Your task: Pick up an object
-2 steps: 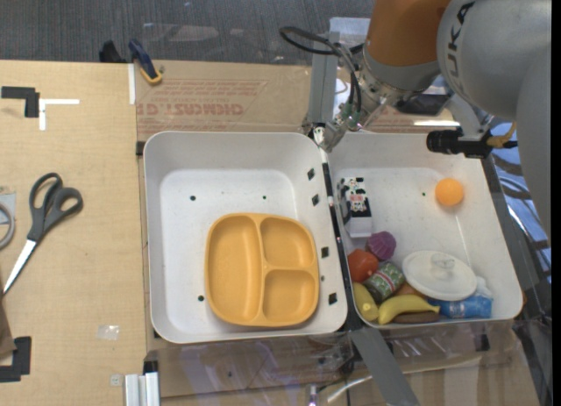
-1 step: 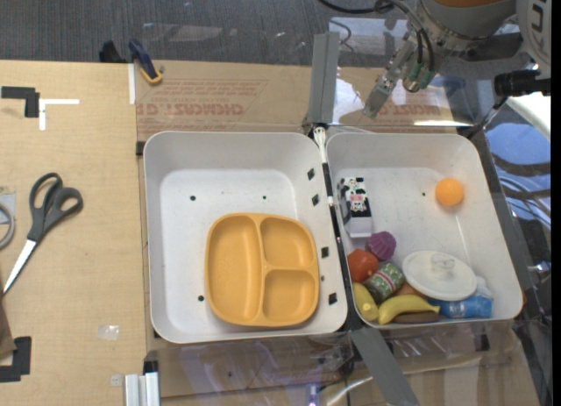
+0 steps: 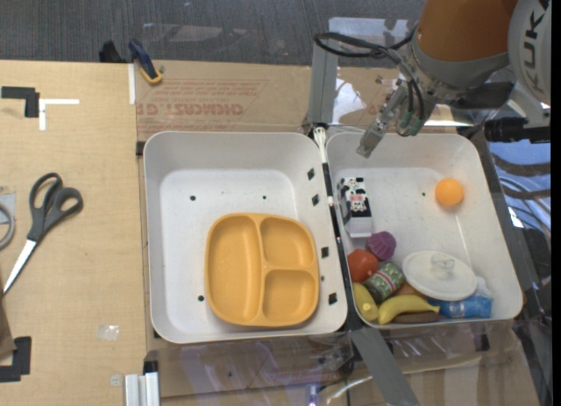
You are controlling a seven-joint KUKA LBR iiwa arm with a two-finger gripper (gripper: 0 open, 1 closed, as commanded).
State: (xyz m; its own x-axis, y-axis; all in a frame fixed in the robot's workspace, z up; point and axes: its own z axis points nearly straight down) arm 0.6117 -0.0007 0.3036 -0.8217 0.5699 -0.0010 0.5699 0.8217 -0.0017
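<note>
Orange ball [image 3: 449, 192] is taken as the easiest pick: it sits alone on bare floor in the right bin [image 3: 412, 157], well apart from the clutter. Gripper [image 3: 387, 129] is seen above that bin's back-left rim, tilted, nothing held; whether it is spread or pressed together cannot be told from this angle. For a clean grab, the claw should be brought over the ball, squared to vertical, and lowered straight, since a round ball is likely to roll if nudged off-centre.

Clutter is packed at the front of the right bin: white lid [image 3: 438, 274], banana [image 3: 399, 309], tomato [image 3: 362, 263], small can [image 3: 386, 281], purple piece [image 3: 382, 244], blue bottle [image 3: 465, 309], mostly touching. Black-and-white carton [image 3: 355, 201] lies against the divider. Open room is found in the back and middle of that bin. The ball is near the right wall, so finger clearance there should be watched. Left bin [image 3: 175, 167] carries a yellow divided plate [image 3: 261, 269]. Scissors [image 3: 39, 216] lie on the bench, well apart.
</note>
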